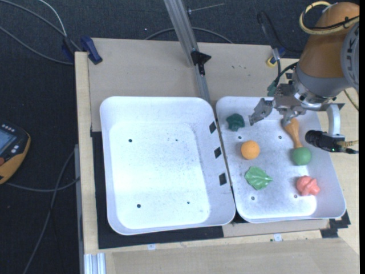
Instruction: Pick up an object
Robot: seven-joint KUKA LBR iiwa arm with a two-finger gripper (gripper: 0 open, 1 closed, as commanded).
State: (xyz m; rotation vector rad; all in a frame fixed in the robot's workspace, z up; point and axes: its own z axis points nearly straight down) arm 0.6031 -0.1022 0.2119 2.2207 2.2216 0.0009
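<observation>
Lying nearest the camera, toward the near edge of the right shallow white bin (319, 210): a pink lumpy rubbery toy (307, 185) and, just left of it, a light green leaf-shaped toy (258, 178). Sitting farther back, an orange round ball (250, 149) near the bin's middle and a dark green crumpled piece (235, 121) close to the far left corner. Stretching along the right side, a tan long-handled piece ending in a round green head (297, 147), its long axis running from far to near, the green head pointing toward the camera and the tan end slipping under the gripper, so partly hidden there. Hanging over the bin's far edge, the grey gripper (274, 112) with fingers (259, 112) looking spread apart, one reaching left toward the dark green piece, grasping nothing visible between them; the other side hard to make out against the tan handle. Being cut off at the frame's right edge, the orange-banded arm (328, 44). Resting beside on the wooden tabletop (148, 67), the left shallow white bin (157, 164).
</observation>
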